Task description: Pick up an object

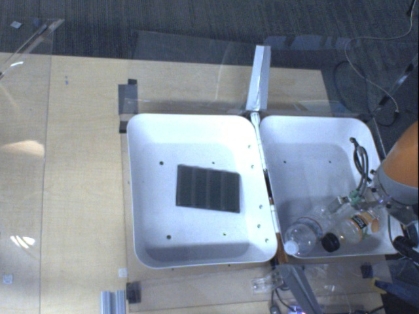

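Observation:
In the right bin [308, 142], a clear plastic bottle [305, 233] lies near the front wall with its white cap pointing front-left. Beside it lies a small bottle [350, 229] with a black cap and an amber label. My gripper [352, 201] hangs low over the bin's front right corner, just above the small bottle. The arm's orange band [402, 159] sits at the right edge. A dark ridged rectangular pad [208, 188] lies flat in the middle of the left bin [147, 149].
A black cable [359, 154] loops down from the arm along the right bin's right wall. A metal post [258, 84] stands behind the seam between the bins. Brackets and clear parts [288, 286] sit on the wooden bench in front.

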